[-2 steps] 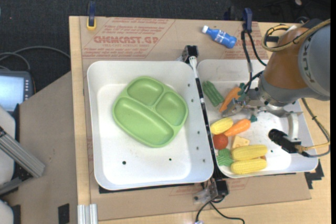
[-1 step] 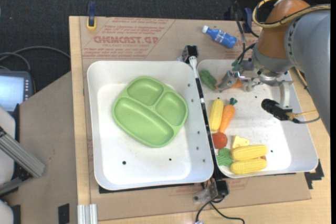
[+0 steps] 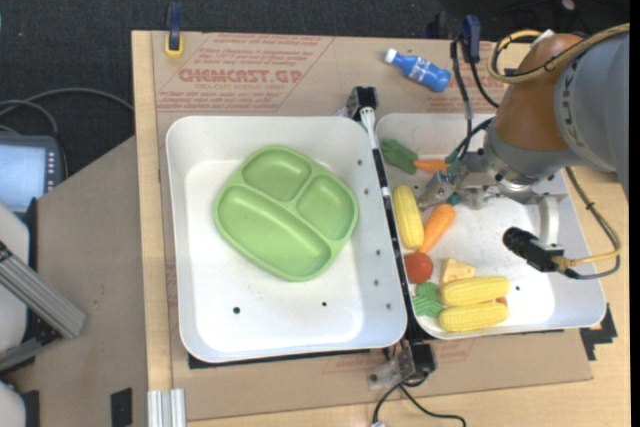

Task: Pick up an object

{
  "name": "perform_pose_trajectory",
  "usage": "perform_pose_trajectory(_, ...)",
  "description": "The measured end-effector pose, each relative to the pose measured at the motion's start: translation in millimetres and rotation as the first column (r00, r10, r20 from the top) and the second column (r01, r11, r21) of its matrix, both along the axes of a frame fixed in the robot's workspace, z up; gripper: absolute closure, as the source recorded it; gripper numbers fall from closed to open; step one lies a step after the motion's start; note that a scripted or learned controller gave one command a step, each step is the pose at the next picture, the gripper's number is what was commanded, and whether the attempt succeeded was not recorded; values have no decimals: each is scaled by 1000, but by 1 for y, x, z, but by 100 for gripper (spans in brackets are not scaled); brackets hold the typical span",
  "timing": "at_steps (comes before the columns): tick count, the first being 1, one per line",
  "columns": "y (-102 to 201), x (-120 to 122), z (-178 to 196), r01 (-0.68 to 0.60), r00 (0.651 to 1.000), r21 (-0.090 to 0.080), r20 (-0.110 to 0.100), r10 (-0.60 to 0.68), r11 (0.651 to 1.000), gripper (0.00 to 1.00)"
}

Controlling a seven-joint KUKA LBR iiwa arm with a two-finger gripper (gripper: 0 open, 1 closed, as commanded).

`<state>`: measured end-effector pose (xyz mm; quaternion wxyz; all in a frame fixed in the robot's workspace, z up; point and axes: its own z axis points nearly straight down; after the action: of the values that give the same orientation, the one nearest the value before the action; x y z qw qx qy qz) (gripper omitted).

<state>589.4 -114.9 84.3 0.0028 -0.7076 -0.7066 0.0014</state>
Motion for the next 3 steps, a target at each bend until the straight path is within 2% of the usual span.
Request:
perform_pose_trajectory(1,-1,3,11,0,1000,-2,7,0,1000,100)
perform_pose_trajectory(2,44,83,108,-9,1000,-3,23,9,1000,100)
perform_pose_trajectory(3,102,19,122,-8,1000,1,3,8,1000,100)
